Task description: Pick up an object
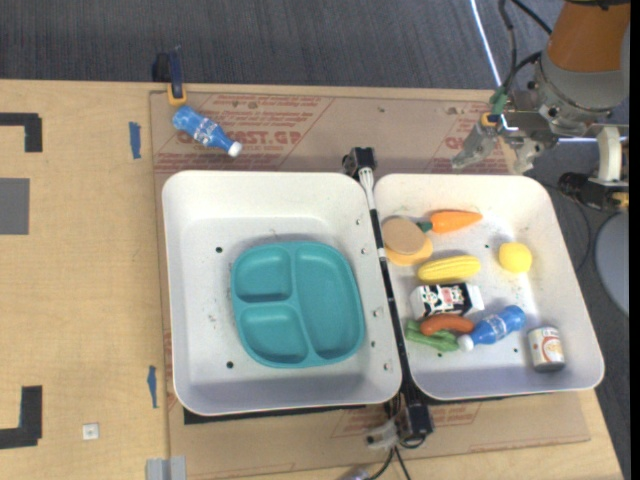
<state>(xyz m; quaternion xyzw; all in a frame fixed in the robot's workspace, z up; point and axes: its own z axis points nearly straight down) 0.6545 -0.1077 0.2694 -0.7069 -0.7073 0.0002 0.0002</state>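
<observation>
The cardboard-covered counter (80,268) bore two bins; the right bin (570,268) held a carrot (455,220) and lemon (515,257). The claw (497,146) hovered open and empty beyond its far rim.

Arm (585,28) enters upper right, orange band visible; gripper (497,140) low, jaws spread, nothing between.

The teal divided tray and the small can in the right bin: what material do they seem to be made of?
The teal divided tray looks like moulded plastic: one even colour, soft rounded compartments, a dull sheen. The small can looks like metal with a printed label, judging by its pale shiny top, though it may be a plastic toy.
</observation>
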